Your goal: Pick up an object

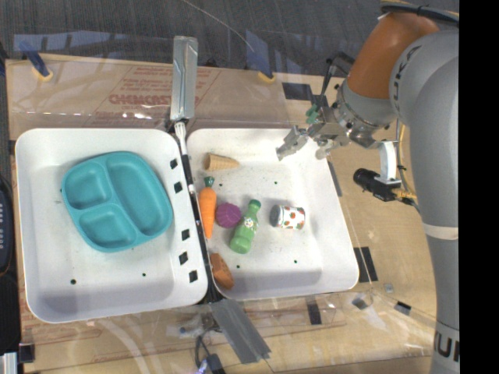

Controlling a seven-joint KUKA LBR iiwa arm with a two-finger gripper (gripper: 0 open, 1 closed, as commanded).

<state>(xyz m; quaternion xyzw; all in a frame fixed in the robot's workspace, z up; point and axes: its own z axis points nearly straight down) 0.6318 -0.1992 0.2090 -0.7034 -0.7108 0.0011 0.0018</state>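
Overhead, pincer (306, 145) hovers above right bin's (331, 240) far edge; finger spread cannot be told, nothing seen between them. Within that bin: cone (221, 162), carrot (207, 211), purple piece (228, 215), green bottle (245, 227), spotted cup (288, 216). Left bin (39, 209) holds teal tray (117, 200).

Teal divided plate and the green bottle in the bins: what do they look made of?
Teal divided plate: likely moulded plastic, smooth semi-matte, judging by its uniform colour, rounded compartment ridges and soft sheen. Small green bottle with a white label: probably toy plastic, slightly glossy, with solid colour and rounded shape; wood cannot be ruled out. Both lie in shallow white bins, which look like matte plastic.
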